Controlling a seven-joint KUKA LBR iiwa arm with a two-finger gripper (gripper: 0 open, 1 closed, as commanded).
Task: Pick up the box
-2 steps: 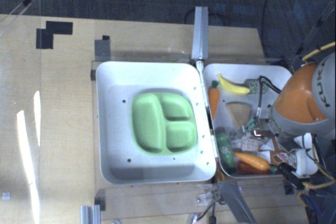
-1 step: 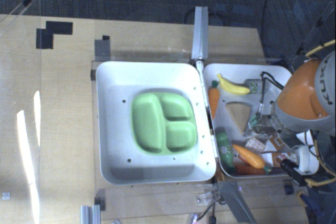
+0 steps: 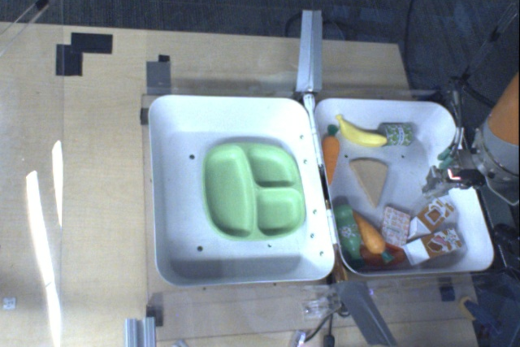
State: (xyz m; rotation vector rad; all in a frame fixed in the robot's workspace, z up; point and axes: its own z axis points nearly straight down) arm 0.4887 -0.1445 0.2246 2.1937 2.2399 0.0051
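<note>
White right bin (image 3: 406, 108) holding banana (image 3: 361, 135), carrot (image 3: 330, 156) and small boxes (image 3: 437, 214), gripper (image 3: 445, 177) hovering just above the boxes, finger state unclear, green tray (image 3: 252, 189) in left bin (image 3: 175, 126)

green tray (image 3: 252, 191), yellow banana (image 3: 361, 134), orange carrot (image 3: 330, 156), white bins (image 3: 162, 199)

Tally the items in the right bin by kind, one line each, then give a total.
In the right bin:
Banana: 1
Carrot: 1
Can: 1
Wedge slice: 1
Green bottle: 1
Orange piece: 1
Small patterned boxes: 3
Total: 9, though the lower pile is cluttered and may hide more.
</note>
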